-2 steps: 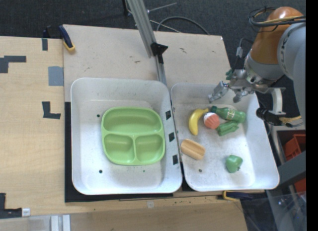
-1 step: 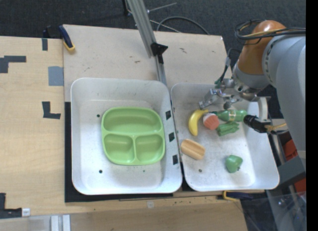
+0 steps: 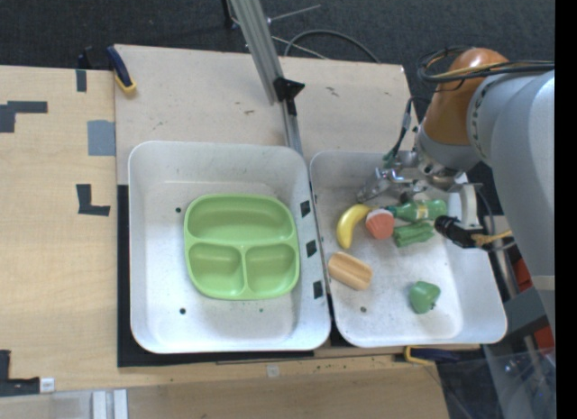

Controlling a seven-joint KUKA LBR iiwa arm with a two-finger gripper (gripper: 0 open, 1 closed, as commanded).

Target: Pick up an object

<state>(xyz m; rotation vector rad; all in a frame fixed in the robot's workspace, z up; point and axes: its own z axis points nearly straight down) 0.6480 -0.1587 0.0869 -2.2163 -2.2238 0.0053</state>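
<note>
My gripper [image 3: 386,183] hangs low in the right bin [image 3: 478,318], near its back wall. Just in front of it lie a yellow banana [image 3: 350,224], a small red and white piece [image 3: 380,223] and two green pieces [image 3: 416,233], packed close together. Whether anything is between the gripper's tips is hidden at this angle. Nearer the front of the same bin, a tan bread roll [image 3: 350,270] and a green pepper [image 3: 423,296] lie apart from the rest.
The left bin [image 3: 153,228] holds a green three-compartment plate [image 3: 242,246]. A grey metal bar [image 3: 261,39] slants down to the wall between the bins. The arm's grey body and orange band [image 3: 469,93] cover the right bin's far right corner.
</note>
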